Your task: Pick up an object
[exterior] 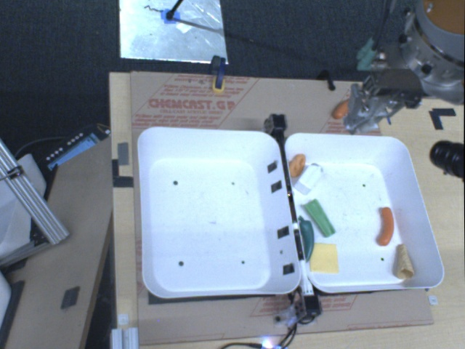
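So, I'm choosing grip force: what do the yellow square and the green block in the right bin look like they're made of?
The yellow square looks like soft foam or sponge: flat, matte, without glare. The green block looks like smooth plastic or rubber, evenly coloured with crisp edges. Both are guesses from the look alone.

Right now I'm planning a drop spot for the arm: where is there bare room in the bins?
The left bin has bare floor wall to wall. In the right bin, the middle is free, between the green block and the orange sausage. Its left edge is crowded, down to the yellow square.
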